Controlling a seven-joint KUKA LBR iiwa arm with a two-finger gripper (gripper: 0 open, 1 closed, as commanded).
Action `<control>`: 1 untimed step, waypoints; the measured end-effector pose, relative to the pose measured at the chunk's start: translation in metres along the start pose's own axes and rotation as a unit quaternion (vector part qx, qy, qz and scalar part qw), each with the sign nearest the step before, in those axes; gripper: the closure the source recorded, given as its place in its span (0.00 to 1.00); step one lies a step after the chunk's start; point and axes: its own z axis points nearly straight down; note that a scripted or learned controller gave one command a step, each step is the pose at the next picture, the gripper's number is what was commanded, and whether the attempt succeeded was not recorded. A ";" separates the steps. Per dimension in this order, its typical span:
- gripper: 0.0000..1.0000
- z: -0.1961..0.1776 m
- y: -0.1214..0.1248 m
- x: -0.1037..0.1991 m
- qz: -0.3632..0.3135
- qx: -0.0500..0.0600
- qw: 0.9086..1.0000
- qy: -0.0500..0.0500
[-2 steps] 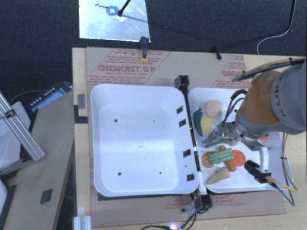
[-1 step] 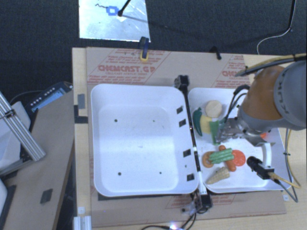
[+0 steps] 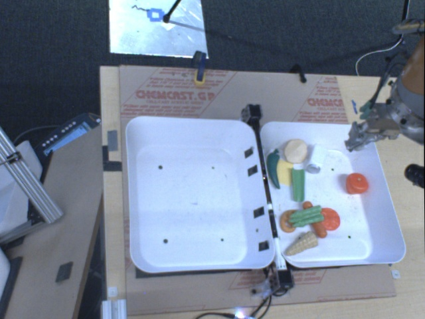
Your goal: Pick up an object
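Observation:
The right bin (image 3: 385,234) holds several toy foods. A red tomato (image 3: 357,183) lies near its right wall. A round cream piece (image 3: 296,151) and a yellow piece (image 3: 284,173) sit at the upper left, beside a dark green pepper (image 3: 273,167) and a green cucumber (image 3: 298,183). Lower down lie a green bean pod (image 3: 305,216), an orange carrot (image 3: 317,227), a red slice (image 3: 330,219) and a cream cone (image 3: 301,244). My gripper (image 3: 354,141) hangs over the bin's upper right corner, above and a little left of the tomato, with nothing seen in it.
The left bin (image 3: 143,244) lies beside the right one, with a black divider strip (image 3: 260,178) between them. A yellow and blue clamp (image 3: 199,68) stands at the board's far edge. A shiny metal sheet (image 3: 158,18) lies beyond it.

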 end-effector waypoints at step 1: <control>1.00 -0.112 0.029 -0.009 -0.001 0.000 1.000 0.000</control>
